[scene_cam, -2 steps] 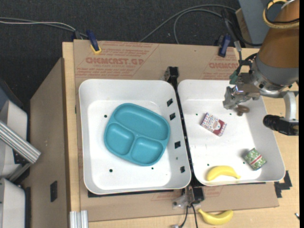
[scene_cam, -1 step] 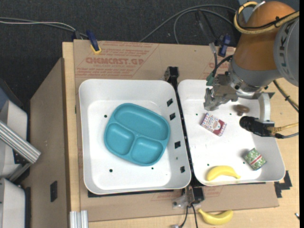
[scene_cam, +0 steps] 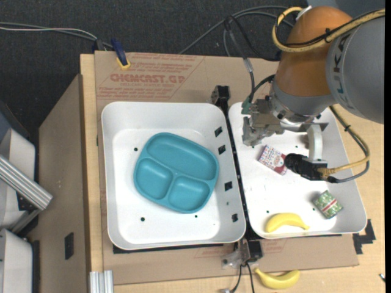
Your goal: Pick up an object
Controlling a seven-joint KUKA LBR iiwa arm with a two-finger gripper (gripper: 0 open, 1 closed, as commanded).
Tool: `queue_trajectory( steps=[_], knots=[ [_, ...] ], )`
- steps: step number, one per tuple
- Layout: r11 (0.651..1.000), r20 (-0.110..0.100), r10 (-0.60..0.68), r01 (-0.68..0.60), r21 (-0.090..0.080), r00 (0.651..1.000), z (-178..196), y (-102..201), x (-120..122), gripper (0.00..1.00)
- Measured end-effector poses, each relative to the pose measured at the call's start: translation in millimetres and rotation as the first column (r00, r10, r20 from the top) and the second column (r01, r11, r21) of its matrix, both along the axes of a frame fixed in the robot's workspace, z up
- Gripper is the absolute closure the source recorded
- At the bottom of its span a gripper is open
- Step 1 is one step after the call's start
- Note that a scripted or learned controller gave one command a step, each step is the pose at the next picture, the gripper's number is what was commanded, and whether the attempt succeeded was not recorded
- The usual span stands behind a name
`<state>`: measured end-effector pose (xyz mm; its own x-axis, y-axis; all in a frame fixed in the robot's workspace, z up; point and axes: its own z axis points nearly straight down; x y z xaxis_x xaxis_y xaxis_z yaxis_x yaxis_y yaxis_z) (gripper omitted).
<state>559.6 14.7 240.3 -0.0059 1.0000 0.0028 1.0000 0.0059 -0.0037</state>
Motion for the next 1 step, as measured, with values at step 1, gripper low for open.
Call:
queue_trajectory(
  steps=[1],
  knots=[
    [1.0,-0.001,0.0,0.0,0.0,1.0,-15.4,53.2,1.7,1.0]
  ],
)
